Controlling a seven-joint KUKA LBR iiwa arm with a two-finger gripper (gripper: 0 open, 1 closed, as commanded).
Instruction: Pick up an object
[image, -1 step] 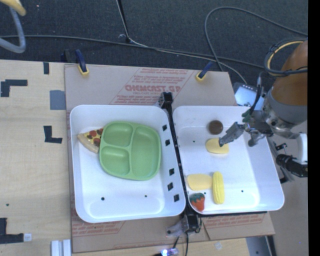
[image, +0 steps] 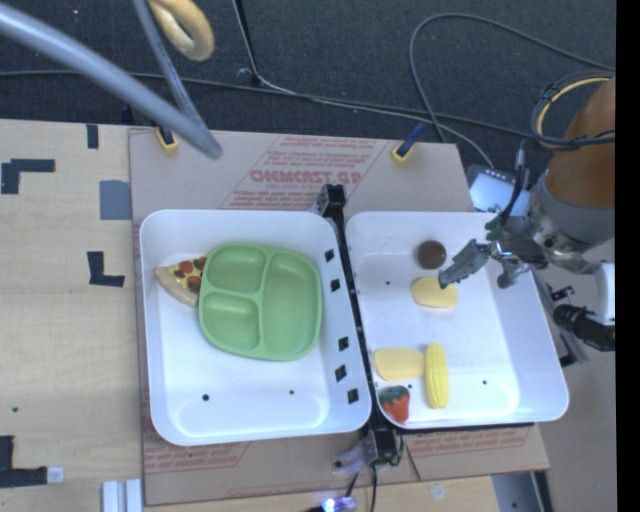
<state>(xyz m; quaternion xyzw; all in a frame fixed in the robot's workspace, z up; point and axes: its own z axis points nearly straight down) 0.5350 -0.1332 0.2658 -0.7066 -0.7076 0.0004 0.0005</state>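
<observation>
My tool (image: 462, 268) hangs low over the right bin (image: 520, 330), its dark fingers apart and gripping nothing, tips just above a pale yellow toy piece (image: 433, 293). A brown cookie (image: 431, 254) lies just behind it. Nearer the front lie a yellow slice (image: 398, 363), a corn cob (image: 436, 375) and a strawberry (image: 396, 402). The left bin (image: 240, 410) holds a green divided plate (image: 262, 301) overlapping a pizza slice (image: 181, 279).
</observation>
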